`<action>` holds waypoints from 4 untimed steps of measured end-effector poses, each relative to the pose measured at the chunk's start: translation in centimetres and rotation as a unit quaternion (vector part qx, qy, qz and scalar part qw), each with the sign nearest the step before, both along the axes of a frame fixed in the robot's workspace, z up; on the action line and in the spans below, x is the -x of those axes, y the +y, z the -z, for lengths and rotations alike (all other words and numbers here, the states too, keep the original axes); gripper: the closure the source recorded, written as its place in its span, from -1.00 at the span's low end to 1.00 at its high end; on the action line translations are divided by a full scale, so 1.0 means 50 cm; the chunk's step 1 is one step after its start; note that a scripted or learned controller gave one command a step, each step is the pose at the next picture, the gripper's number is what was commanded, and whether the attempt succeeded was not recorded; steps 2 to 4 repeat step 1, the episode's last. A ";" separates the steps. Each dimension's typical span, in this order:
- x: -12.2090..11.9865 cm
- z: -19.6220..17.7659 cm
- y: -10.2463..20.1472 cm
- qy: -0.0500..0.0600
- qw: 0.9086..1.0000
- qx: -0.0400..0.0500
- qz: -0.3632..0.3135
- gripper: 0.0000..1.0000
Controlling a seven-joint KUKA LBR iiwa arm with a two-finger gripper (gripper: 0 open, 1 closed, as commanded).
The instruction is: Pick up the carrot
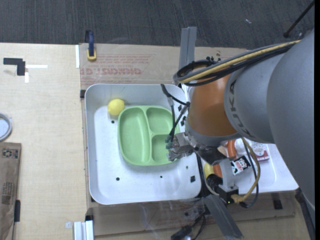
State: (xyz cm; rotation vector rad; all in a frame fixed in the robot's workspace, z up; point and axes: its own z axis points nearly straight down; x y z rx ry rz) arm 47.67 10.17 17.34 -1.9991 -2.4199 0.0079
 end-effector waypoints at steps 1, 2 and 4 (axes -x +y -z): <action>-0.003 -0.298 -0.030 -0.002 0.986 0.001 0.166 1.00; -0.003 -0.298 -0.030 -0.002 0.986 0.001 0.166 1.00; -0.003 -0.298 -0.030 -0.002 0.986 0.001 0.166 1.00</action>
